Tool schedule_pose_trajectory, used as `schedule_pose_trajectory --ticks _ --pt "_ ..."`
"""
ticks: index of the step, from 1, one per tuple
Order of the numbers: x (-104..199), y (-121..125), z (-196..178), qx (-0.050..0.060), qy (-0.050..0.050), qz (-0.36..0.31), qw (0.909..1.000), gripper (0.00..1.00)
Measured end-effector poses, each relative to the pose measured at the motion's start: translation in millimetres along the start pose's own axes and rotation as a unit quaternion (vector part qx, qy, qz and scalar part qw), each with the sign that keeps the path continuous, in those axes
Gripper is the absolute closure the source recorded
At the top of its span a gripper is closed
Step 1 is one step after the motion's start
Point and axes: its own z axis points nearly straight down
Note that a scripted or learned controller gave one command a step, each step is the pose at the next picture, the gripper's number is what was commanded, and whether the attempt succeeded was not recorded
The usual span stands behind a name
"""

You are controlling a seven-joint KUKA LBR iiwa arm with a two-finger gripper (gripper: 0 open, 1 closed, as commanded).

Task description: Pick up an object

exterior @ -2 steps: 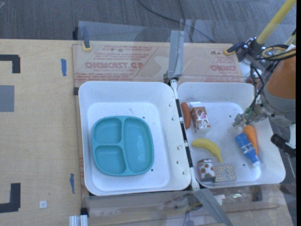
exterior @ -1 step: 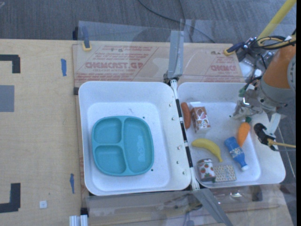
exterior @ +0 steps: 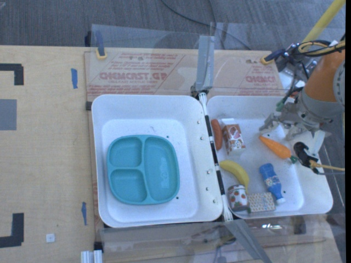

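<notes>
My gripper point(exterior: 289, 127) hangs over the right bin point(exterior: 318, 199) near its far right side, below the orange band of the arm point(exterior: 328, 81). An orange carrot point(exterior: 274, 146) lies just under and in front of it; whether they touch I cannot tell. Further left in that bin lie a reddish sausage point(exterior: 217, 133) and a small brown-and-white carton point(exterior: 234, 137). A yellow banana point(exterior: 236, 172) sits mid-bin. A blue bottle point(exterior: 271, 182), a patterned can point(exterior: 237, 197) and a tan woven square point(exterior: 261, 202) lie near the front wall.
The left bin point(exterior: 104, 114) holds a teal divided plate point(exterior: 143, 169). A hinged divider point(exterior: 210, 147) separates the two bins. Cables and a yellow hose point(exterior: 323, 21) trail from the arm at the upper right. A clear panel point(exterior: 164, 64) stands behind the bins.
</notes>
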Motion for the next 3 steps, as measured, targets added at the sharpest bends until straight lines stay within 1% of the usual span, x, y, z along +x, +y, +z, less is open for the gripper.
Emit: schedule_pose_trajectory --ticks 1,2,3 --pt "-1.9 -35.5 0.9 0.003 -0.004 -0.011 0.9999 0.00" --pt "8.6 -94.3 0.8 0.002 -0.006 -0.053 0.9986 0.00" --pt "-6.7 -134.2 0.1 0.001 -0.006 -0.105 0.9945 0.00"
